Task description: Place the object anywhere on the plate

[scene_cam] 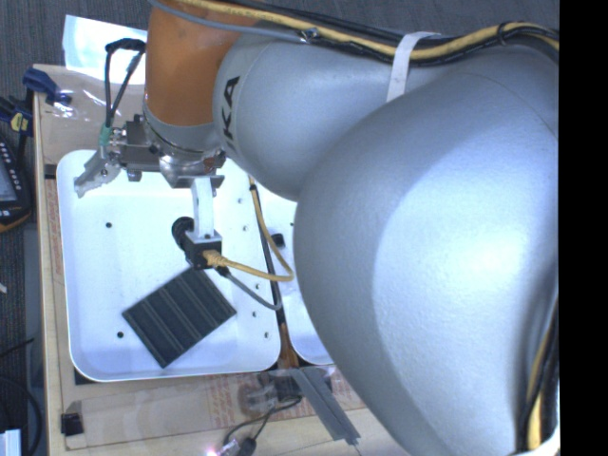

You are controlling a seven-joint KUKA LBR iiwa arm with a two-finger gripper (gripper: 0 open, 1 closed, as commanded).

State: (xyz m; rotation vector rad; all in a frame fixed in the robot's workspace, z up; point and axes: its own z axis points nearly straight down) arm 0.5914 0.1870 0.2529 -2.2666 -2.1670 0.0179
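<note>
The grey arm (pixel 427 236) comes in from the right and covers most of the right bin (pixel 310 350), of which 1 pale strip of rim shows beside the left bin (pixel 85 350); on the arm's grey shell, just under the orange band (pixel 185 65), the dark letters "KA" (pixel 231 104) can be read, the rest of the word turned out of sight; no other writing is legible; the gripper (pixel 92 174) hangs over the far left corner of the left bin, close to its rim, and whether it is open or closed cannot be told from this angle; nothing is seen in its grasp

A dark grey ribbed slab (pixel 180 317) lies flat on the floor of the left bin, in the near half, turned on a diagonal, with parallel grooves running along its length; it sits well apart from the gripper, and whether it is the plate or the object cannot be told; 2 small dark dots (pixel 109 224) mark the bin floor to the slab's left; a blue clamp (pixel 43 84) rests on the wooden bench (pixel 142 407) beyond the bin's far left corner
</note>
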